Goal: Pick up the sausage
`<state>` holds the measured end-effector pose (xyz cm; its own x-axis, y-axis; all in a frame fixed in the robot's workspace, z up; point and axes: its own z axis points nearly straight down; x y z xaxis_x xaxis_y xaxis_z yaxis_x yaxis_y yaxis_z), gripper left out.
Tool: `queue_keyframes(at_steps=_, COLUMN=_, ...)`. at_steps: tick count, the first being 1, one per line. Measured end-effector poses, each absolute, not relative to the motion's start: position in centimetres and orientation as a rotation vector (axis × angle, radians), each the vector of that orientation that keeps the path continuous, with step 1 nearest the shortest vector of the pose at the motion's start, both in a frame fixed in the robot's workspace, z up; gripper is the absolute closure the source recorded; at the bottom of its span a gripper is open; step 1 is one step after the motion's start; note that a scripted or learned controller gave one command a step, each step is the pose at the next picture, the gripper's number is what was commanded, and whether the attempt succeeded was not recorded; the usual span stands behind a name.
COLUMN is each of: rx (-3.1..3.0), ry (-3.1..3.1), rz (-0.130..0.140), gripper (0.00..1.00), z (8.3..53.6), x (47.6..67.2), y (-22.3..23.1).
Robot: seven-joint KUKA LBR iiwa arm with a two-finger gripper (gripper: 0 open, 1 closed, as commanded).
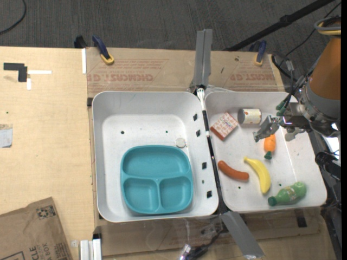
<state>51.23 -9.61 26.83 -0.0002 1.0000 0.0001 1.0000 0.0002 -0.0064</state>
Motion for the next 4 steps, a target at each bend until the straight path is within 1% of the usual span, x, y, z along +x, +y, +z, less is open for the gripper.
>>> queue_keyframes(at_steps=1, rx=-2.236, ry=-2.204, rz=0.004, gripper=0.00, z=27.8, x=47.8, y=-8.6)
queue_keyframes(at_steps=2, rx=-1.926, ry=-2.478, rz=0.004, gripper=0.00, z=19.0, x=47.7, y=-3.2)
queue_keyframes(at_steps=3, rx=-1.926, ry=-2.478, rz=0.004, gripper=0.00, z=19.1, x=47.7, y=-3.2)
queue_keyframes(at_steps=4, rx=-1.625, ry=-2.688, rz=0.001, gripper=0.00, z=19.1, x=47.8, y=-7.6)
